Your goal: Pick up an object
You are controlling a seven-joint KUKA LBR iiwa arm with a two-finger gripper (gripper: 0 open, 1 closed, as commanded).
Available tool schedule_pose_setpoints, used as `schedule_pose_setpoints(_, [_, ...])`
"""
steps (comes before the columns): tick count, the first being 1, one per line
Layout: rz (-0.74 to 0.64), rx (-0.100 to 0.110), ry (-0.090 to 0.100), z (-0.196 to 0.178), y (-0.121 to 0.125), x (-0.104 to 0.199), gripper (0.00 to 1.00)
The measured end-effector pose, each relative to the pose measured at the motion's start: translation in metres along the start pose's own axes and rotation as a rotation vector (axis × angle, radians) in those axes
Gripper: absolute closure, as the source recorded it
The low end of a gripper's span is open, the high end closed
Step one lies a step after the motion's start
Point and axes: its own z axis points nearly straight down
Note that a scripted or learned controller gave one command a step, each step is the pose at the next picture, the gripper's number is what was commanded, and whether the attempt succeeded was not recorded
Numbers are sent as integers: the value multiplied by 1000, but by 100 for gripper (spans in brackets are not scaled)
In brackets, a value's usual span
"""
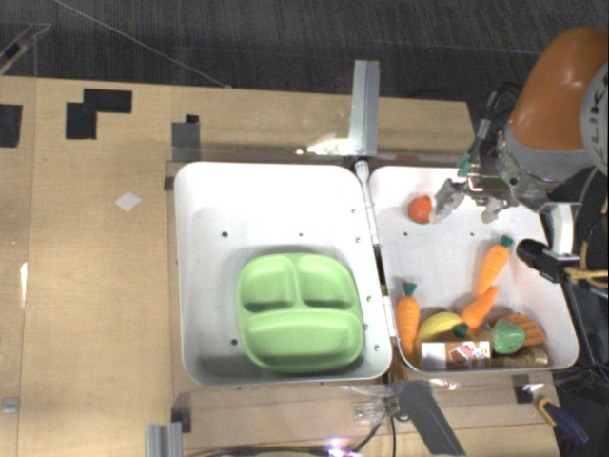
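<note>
Between the two grey fingers nothing is held: the gripper (468,201) hangs with its jaws spread fairly wide over the far part of the right bin (447,274), one finger slanting down toward the left and the other pointing down at the right. Just outside the left finger, close enough that it may be touching, lies a small red-orange round piece, likely a toy tomato (420,208), alone on bare white floor. Its isolation makes it the likeliest target, since the fingers can close around it without bumping neighbours; as things stand it sits beside the jaws, not between them, so a small shift toward it seems needed before any squeeze.

Nearer the camera from the jaws, an orange carrot (492,265) lies slanted on open floor. Beyond it the rest of the play food is heaped against the near wall: a second carrot (407,317) with a green top by the divider, a yellow banana-like piece (438,327), a small labelled box (457,354) and a green-and-orange item at the corner. That crowding would make a clean grasp harder there.

Further left, across the divider, the other bin (205,255) holds a green divided plate (300,312) lying flat. Behind the jaws to the right rises the arm with its orange band (561,84).
</note>
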Motion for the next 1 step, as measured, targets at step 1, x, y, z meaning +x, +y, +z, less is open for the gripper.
schedule_pose_setpoints(1, [-101, 1, 0, 104, -64, -91, 0])
